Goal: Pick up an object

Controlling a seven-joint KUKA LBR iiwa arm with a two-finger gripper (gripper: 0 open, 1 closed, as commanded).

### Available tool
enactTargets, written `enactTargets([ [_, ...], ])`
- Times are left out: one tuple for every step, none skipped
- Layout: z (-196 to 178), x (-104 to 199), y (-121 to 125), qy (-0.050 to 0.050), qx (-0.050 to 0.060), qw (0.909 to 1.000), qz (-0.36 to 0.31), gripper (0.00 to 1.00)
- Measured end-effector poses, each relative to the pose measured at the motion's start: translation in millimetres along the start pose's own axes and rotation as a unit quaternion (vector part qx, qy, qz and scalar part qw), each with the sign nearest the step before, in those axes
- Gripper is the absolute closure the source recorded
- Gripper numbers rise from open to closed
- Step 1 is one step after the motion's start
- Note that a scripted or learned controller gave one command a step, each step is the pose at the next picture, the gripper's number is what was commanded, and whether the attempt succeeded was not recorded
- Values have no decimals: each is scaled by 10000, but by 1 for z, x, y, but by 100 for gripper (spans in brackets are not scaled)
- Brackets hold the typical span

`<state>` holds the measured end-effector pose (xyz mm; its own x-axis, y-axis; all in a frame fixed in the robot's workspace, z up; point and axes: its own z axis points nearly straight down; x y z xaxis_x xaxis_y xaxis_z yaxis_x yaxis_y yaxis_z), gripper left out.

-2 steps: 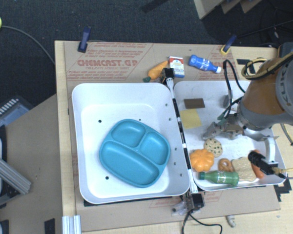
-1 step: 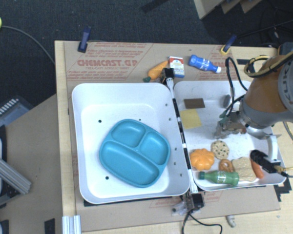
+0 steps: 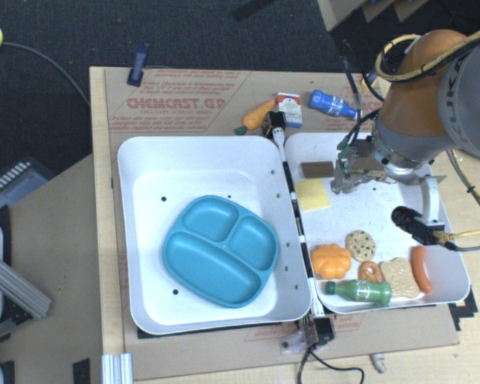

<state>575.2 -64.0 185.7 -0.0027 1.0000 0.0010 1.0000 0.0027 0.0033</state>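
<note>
The claw (image 3: 346, 179) hangs low near the far-left corner of the right shallow white bin (image 3: 366, 213); I cannot tell whether it is clenched, and nothing shows in its grip. The flat pale-yellow square (image 3: 313, 195) lies just beside it, unlifted, so 0 objects are picked.

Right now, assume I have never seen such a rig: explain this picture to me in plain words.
This is one camera fixed above a bench, looking down at a slant. The grey machine with the orange band is a robot arm reaching in from the right; its job is to pick something up. Its jaws hang over the back left of the right bin, by a yellow square and a brown block. I cannot tell if they hold anything. Toward that bin's front lie toy foods: an orange pumpkin, a cookie, a green bottle, a bread slice and a red sausage. The left bin holds one blue divided plate. Behind the bins lie a carrot, a small carton and a blue bottle.
</note>
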Motion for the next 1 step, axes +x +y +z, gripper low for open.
enactTargets([
  [1, -1, -1, -5, 15, 10000, 10, 0],
])
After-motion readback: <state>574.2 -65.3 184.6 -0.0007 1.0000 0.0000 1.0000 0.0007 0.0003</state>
